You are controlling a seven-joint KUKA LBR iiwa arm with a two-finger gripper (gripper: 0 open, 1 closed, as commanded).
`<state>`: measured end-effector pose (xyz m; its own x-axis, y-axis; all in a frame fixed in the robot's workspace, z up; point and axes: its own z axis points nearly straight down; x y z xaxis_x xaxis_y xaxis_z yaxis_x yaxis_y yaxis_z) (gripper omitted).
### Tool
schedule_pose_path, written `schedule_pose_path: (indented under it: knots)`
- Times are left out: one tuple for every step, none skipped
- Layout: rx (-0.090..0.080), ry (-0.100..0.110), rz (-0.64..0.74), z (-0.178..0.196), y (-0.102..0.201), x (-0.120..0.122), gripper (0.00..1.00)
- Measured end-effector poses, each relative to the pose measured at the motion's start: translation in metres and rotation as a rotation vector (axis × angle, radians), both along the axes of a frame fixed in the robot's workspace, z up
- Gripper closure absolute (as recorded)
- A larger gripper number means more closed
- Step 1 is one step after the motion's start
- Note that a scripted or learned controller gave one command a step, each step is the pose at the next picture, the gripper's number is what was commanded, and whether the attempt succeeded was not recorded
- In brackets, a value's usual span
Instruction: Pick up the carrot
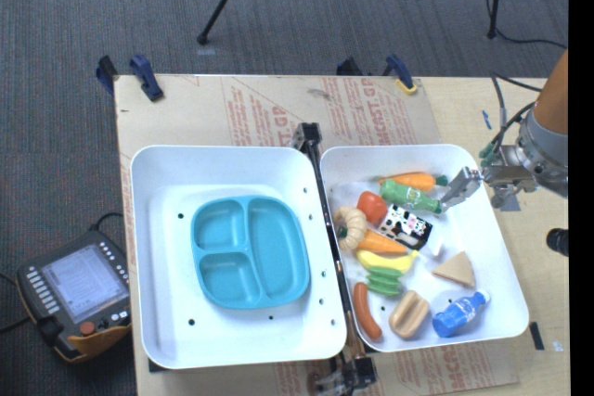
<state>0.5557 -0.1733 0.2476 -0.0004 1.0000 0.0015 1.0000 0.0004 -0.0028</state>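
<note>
Pick not yet made, by my read: the carrot (411,182) lies in the right bin (492,227), near its far wall, untouched and free of any grip. The end effector (461,186) hangs just beside it, on the arm's side, with a grey finger slanting down toward the carrot's tip and the green bottle (408,196) just under it; whether it is spread or closed I cannot tell from this angle. What is left is the whole grasp and lift. The carrot sits at the edge of a crowded pile (an orange pepper-like piece (382,244), a black-and-white carton (406,224), a wedge of bread (455,270) and a blue bottle (458,313) lie farther off, toward the near wall). Well beyond the carrot, the left bin (158,199) holds a blue divided plate (251,250). The table (232,107) is cardboard-topped, clamped at its far edge; grey carpet, tripod legs and a teach pendant (74,292) lie around it.
</note>
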Motion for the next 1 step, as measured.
schedule_pose_path:
  knots:
    - [0.000, 0.000, 0.004, -0.0666, 0.0312, 0.0861, 0.00]
